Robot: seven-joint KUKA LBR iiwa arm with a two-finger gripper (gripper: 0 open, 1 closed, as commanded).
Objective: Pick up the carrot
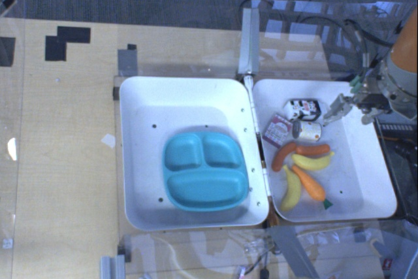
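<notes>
- The carrot (pixel 309 182), a smooth orange taper with a small green tip at its lower right end, lies slantwise in the right bin (pixel 366 196), its upper end touching a yellow banana (pixel 295 187).
- A second banana (pixel 313 161) curves just above it, pressed along a glossy reddish sausage (pixel 298 153) that bends toward the bin's left wall.
- Above the fruit sit a purple carton (pixel 277 130), a white can (pixel 307 131) on its side and a black-and-white packet (pixel 304 107); their printing is too small to read.
- The gripper (pixel 350 108) hangs over the bin's upper right part, well apart from the carrot, with two pale grey fingers (pixel 334 108) spread apart and nothing between them.
- The arm (pixel 401 62), grey metal with an orange band, enters from the right, trailed by dark cables.
- In the left bin (pixel 140 160), a matte blue plastic tray (pixel 206 170) with rounded corners and three compartments rests flat.
- Both bins are shallow, white and smooth, set side by side on a pale wooden bench (pixel 59 160) marked with black tape squares (pixel 67 41).
</notes>
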